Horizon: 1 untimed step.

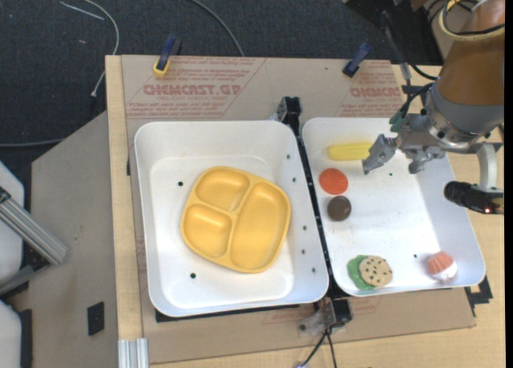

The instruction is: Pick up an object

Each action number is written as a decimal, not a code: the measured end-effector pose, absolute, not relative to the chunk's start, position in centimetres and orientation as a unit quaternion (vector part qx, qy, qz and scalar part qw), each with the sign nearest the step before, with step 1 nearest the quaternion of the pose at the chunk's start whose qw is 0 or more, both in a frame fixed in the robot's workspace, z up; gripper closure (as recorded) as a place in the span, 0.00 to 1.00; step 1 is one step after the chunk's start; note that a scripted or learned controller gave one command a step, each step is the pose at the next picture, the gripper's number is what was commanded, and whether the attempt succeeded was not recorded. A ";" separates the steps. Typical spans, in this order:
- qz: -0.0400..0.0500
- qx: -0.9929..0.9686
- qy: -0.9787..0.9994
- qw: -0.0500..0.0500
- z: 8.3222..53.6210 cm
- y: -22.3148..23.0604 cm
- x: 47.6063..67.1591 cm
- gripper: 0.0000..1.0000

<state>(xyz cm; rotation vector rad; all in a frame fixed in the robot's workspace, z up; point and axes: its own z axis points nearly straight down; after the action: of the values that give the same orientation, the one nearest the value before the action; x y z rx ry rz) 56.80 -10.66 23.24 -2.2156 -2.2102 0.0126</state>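
My gripper (pixel 397 159) hangs over the upper part of the right bin (pixel 409 222), its two grey fingers spread open with nothing between them. A yellow banana-like piece (pixel 348 151) lies just left of the left finger. Below it are an orange-red round piece (pixel 333 180) and a dark brown ball (pixel 339 208). A cookie on a green disc (pixel 369 271) lies near the bin's front edge, and a small pink and white piece (pixel 440 264) sits at the front right.
The left bin (pixel 160 198) holds a yellow divided plate (pixel 236 218). A black divider (pixel 309 198) runs between the bins. Blue clamps (pixel 166 54) (pixel 357 58) grip the cardboard base at the back. A black part (pixel 473 196) juts in at the right.
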 end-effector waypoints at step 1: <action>0.000 -0.707 -0.707 0.001 23.9 -10.6 57.0 0.00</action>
<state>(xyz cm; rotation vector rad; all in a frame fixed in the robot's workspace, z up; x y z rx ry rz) 57.04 -10.65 23.89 -2.2195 -2.2204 0.0004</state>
